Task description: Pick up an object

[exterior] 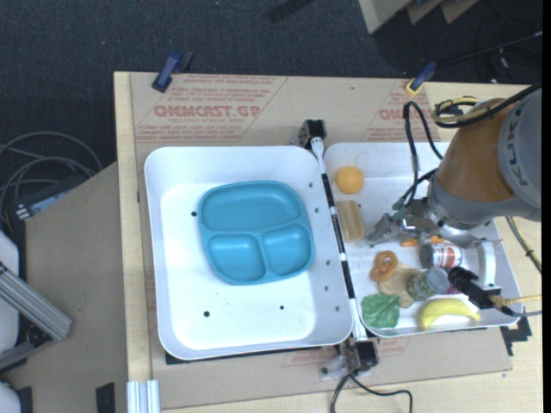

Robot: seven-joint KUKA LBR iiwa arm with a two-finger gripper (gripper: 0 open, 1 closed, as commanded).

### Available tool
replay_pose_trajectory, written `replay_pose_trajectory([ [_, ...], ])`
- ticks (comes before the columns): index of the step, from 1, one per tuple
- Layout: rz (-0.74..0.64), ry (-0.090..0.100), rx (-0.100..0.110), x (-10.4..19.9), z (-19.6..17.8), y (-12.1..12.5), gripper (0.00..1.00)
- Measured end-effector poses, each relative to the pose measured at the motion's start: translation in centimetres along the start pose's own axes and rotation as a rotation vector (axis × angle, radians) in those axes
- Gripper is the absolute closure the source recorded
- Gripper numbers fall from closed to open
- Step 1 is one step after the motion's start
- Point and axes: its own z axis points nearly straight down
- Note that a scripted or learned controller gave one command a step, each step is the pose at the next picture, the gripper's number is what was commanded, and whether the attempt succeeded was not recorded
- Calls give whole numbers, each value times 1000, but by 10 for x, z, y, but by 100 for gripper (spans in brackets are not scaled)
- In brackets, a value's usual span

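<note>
Reaching in from the right, the arm (482, 166) held its gripper (392, 229) low over the right bin (379, 157), among the objects piled there. Its metal fingers (379, 231) appeared somewhat spread, with nothing visibly between them, though the wrist hid part of the tool.

Step in hand, as judged: the approach before a grasp; no object had yet been lifted. The nearest candidate was the tan wooden block (349, 219), lying just left of the fingertips against the bin's left wall. Its long axis ran roughly up and down the view, parallel to the divider between the bins, with one end pointing toward the orange ball (349, 179) above it and the other toward the front of the bin.

The next move probably called for shifting the fingers left to straddle the block across its short width, then closing and rising.

Other contents: a browned pastry-like item (385, 267) just below the fingers, a green leaf-shaped toy (381, 310), a yellow banana (448, 313) lying nearly crosswise, and a small red-and-white can (443, 255). The left bin (164, 231) held a blue divided plate (256, 231).
</note>
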Motion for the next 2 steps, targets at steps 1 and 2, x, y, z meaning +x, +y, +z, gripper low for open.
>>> replay_pose_trajectory([
  [1, 0, 2, 5, 10, 16, -31, 0],
  [2, -1, 2, 4, 22, 15, -34, 0],
])
